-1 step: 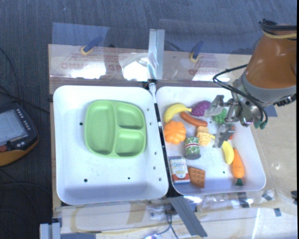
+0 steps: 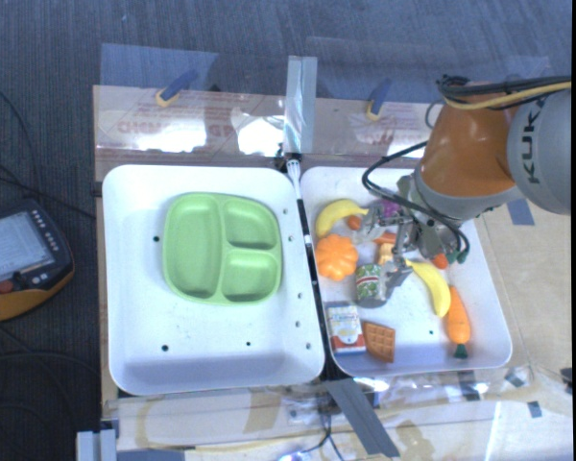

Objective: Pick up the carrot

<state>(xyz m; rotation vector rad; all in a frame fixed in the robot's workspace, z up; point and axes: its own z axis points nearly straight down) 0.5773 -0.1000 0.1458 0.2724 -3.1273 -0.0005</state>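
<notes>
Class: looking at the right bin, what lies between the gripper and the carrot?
In the camera view, a banana lies between the gripper and the carrot.

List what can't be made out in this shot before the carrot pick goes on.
- Gripper, camera view: the arm's orange band sits above it, so whether the fingers are open or shut is unclear.
- Small toys under the wrist, right bin: half covered by the arm, too small to name.
- Small can: label too small to read.
- Carrot: plainly visible, but contact with the banana beside it is unclear.
</notes>
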